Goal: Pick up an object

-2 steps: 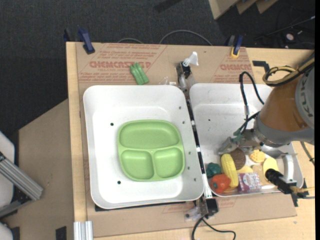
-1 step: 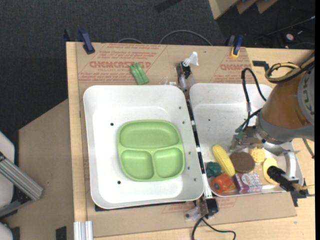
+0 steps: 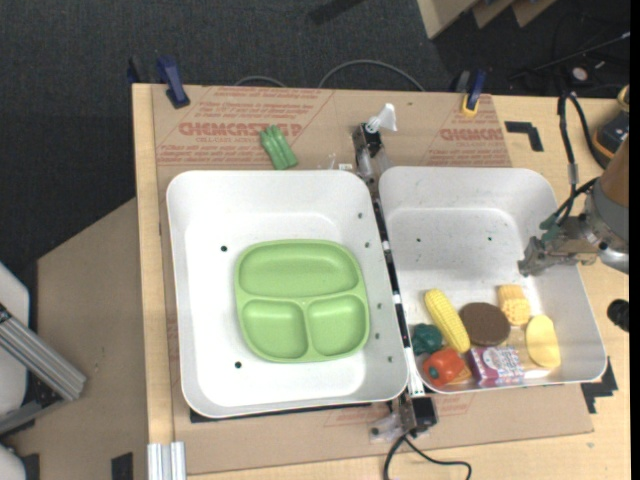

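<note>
The right bin (image 3: 460,218) holds a cluster of toy foods in its near corner. These include a yellow corn cob (image 3: 446,319), a brown disc (image 3: 484,323), a small yellow-orange piece (image 3: 515,305), a pale yellow lemon-like piece (image 3: 542,341), a red pepper (image 3: 444,367) with a green piece (image 3: 425,336) beside it, and a pink-purple box (image 3: 497,365). My gripper (image 3: 543,254) hangs over the bin's right side. It is just above and to the right of the cluster and has nothing visibly in it.
The left bin (image 3: 200,268) carries a green divided plate (image 3: 301,300). A green clip (image 3: 279,149) lies on the cardboard behind the left bin. Blue and yellow clamps sit at the bench's back edge. Cables run along the right side by the arm (image 3: 612,208).
</note>
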{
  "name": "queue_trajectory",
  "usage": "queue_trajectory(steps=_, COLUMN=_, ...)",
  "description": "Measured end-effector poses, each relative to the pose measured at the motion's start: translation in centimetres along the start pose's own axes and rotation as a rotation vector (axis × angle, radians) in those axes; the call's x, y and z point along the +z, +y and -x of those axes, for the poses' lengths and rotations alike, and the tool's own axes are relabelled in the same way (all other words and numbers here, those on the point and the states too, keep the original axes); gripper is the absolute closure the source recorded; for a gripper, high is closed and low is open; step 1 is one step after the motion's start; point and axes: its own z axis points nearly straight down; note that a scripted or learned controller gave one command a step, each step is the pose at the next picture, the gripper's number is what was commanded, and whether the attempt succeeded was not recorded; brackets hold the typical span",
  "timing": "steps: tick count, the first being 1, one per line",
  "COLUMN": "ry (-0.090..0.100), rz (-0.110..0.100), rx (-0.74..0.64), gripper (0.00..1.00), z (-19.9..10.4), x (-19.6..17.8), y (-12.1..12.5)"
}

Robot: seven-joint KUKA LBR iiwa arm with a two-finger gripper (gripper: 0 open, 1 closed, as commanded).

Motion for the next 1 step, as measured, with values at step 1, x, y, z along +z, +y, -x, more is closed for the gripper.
queue_trajectory(steps=1, ry=0.001, rz=0.002, rx=-0.006, gripper=1.00, z=1.61, x=-5.98, y=5.19)
